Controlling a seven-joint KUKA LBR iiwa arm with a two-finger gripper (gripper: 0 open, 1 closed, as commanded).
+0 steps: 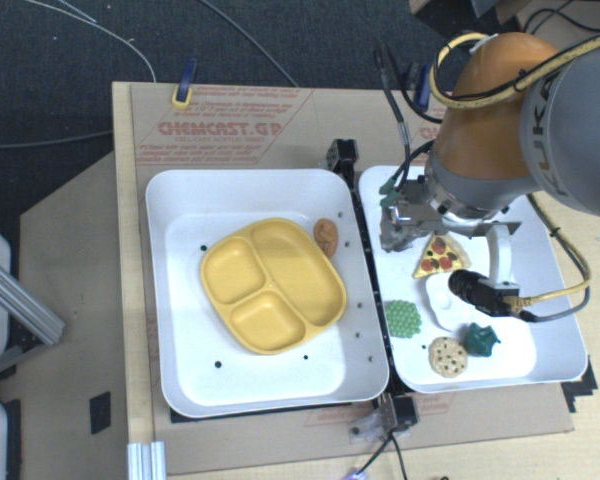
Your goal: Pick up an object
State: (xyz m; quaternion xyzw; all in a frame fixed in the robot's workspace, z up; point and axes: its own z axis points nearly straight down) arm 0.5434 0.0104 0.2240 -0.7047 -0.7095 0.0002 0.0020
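Nearest me in the right bin [555, 363]: a cookie [447, 356] at 6 o'clock, a teal toy [480, 339] beside it, a green disc [402, 318] at 9. Past those, a pizza slice [441, 257] sits near center, right under the arm's tool [405, 218]; can't tell its state from here. In the left bin [170, 298], a yellow divided tray [272, 284], with a brown nugget [326, 235] at its 1 o'clock.

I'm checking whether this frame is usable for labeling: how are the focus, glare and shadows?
Camera view: mostly sharp; the yellow tray and cookie have clean edges. The left bin is bright white but not blown out. The arm, nearest the lens, looks slightly soft and shades the right bin beneath the gripper. Shadows are soft.
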